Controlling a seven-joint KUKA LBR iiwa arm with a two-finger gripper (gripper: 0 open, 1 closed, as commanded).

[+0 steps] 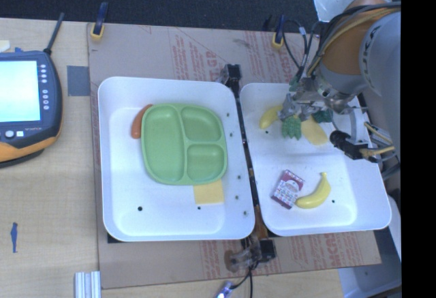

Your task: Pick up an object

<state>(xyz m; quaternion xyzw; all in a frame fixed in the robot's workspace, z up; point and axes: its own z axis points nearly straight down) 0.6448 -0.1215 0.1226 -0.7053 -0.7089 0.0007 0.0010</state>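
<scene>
The banana [315, 192] and red packet [287, 188] lie near, clear of the gripper [294, 114], jaw state indeterminate, above a green object [293, 128] in the right bin [371, 218]; descend squarely.

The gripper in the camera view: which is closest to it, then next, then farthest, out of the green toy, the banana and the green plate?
1. Green toy, right under the gripper, at the right bin's back.
2. Banana, at the right bin's front.
3. Green divided plate, over in the left bin.
</scene>
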